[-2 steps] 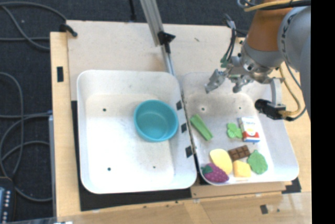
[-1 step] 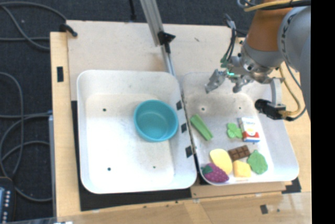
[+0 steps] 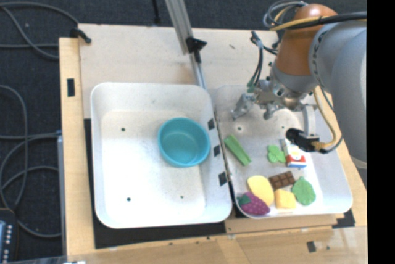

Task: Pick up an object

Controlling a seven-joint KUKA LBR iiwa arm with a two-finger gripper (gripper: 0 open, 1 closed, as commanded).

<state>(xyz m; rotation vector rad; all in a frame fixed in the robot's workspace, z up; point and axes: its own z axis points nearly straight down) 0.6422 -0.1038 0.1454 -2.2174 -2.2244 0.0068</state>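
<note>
My hand point(image 3: 254, 103) hung over the right bin point(image 3: 342, 185), upper part, w/ fingers spread, nothing between them. Green stick point(image 3: 237, 150) lay just below; blue bowl point(image 3: 183, 142) sat in left bin point(image 3: 111, 102).

Bright, even overhead light; soft, slightly blurry picture.

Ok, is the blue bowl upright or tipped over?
Upright. The blue bowl sits in the left bin with its opening facing up; its full round rim and inside show, with nothing visible in it.

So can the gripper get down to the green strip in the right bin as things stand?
Probably yes. The green strip lies alone on bare bin floor, apart from the toy food pile, with the gripper just above and right of it.
</note>
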